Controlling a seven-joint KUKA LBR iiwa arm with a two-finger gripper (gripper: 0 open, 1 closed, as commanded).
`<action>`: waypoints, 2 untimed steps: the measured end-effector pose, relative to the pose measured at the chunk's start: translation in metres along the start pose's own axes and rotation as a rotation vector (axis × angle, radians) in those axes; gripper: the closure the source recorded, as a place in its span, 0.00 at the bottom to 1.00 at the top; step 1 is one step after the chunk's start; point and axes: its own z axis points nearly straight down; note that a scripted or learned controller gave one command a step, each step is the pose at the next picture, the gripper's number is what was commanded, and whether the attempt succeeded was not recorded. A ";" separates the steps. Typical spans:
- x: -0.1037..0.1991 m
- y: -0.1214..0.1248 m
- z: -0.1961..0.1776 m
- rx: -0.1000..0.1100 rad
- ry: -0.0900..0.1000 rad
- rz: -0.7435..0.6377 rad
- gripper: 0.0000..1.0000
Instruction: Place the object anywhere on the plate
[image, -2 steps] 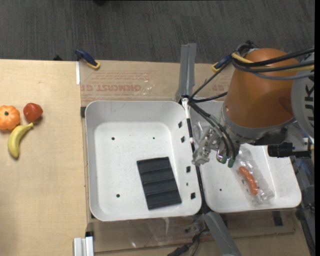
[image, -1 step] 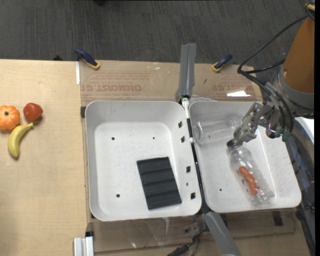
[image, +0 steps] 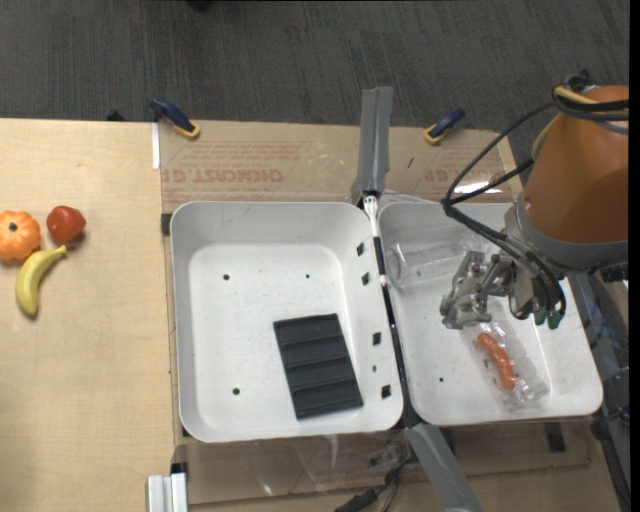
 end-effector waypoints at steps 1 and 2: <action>0.008 0.053 0.054 0.000 0.001 -0.023 1.00; 0.010 0.096 0.103 -0.001 0.002 -0.191 1.00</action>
